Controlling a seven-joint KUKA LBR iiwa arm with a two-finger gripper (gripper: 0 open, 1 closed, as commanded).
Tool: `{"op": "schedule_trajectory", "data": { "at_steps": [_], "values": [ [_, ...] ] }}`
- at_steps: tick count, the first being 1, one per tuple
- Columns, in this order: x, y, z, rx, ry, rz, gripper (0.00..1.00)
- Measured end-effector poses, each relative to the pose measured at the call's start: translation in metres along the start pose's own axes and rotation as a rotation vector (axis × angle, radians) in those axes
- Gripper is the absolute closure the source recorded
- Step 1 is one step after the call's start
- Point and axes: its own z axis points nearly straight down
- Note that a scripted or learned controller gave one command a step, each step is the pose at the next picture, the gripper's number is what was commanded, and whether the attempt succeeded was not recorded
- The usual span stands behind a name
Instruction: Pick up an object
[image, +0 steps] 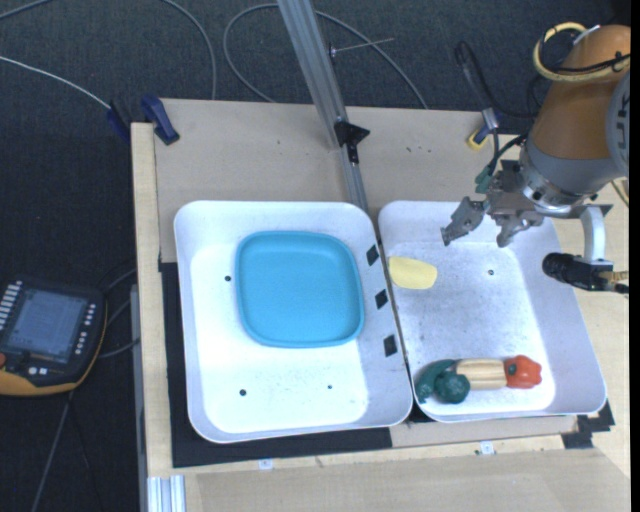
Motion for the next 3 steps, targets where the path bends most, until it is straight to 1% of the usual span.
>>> {"op": "schedule_trajectory", "data": {
  "at_steps": [1, 3],
  "values": [
    [-0.006, 0.002, 0.044, 0.004, 0.0, 0.0, 0.0],
    [-0.001, -0.001, 0.131, 0.004, 0.0, 0.0, 0.0]
  ]
}}
